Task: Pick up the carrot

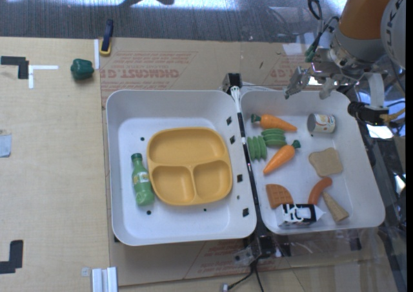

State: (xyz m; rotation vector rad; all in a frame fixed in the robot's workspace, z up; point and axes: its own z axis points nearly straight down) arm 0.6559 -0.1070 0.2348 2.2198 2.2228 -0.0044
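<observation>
Two orange carrots lie in the right bin (361,148). One carrot (277,122) rests near the bin's back left, its green top pointing left. The second carrot (279,157) lies slanted just below it, green top up and to the right. My gripper (310,83) hangs above the right bin's back rim, up and to the right of both carrots. Its fingers are spread apart and hold nothing.
The right bin also holds green pea pods (264,141), a small can (321,123), a bread slice (326,163), a sausage (319,189), a cone (335,207) and a black-and-white packet (298,214). The left bin (122,219) holds a yellow divided plate (190,165) and a green bottle (142,179).
</observation>
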